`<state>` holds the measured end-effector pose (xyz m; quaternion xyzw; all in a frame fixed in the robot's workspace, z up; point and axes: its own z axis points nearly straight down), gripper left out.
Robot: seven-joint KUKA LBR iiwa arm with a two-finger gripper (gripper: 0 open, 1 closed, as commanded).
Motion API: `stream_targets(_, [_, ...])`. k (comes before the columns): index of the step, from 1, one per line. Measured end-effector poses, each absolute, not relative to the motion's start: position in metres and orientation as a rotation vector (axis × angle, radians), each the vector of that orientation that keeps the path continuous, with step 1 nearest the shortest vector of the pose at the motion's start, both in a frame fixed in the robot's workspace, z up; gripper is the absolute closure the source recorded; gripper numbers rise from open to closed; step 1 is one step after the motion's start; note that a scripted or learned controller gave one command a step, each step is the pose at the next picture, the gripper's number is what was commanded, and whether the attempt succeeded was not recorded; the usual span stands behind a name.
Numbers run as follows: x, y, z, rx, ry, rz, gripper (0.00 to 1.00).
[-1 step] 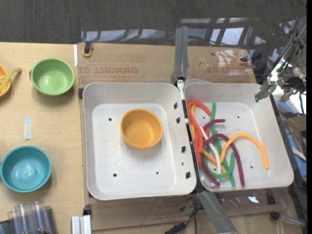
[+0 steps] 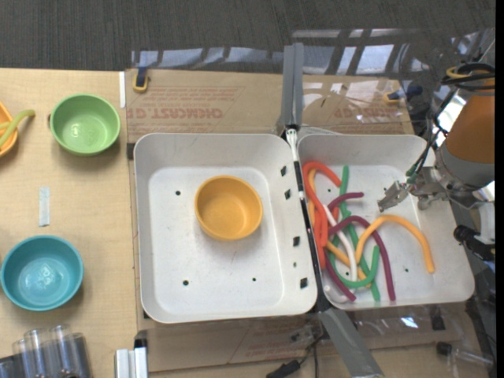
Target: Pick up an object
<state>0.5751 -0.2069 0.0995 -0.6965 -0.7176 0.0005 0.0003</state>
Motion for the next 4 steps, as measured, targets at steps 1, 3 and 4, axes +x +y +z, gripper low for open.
stream_targets(1, [0.518,-0.203,0.094,-2.258,-2.192,-0.002,0.0])
stream_targets(3, [0.518,-0.203,0.103,-2.258,-2.188,-0.002,0.0])
stream_targets(4, [0.563,-0.208,0.092,-2.363,-2.051,-0.011,0.0])
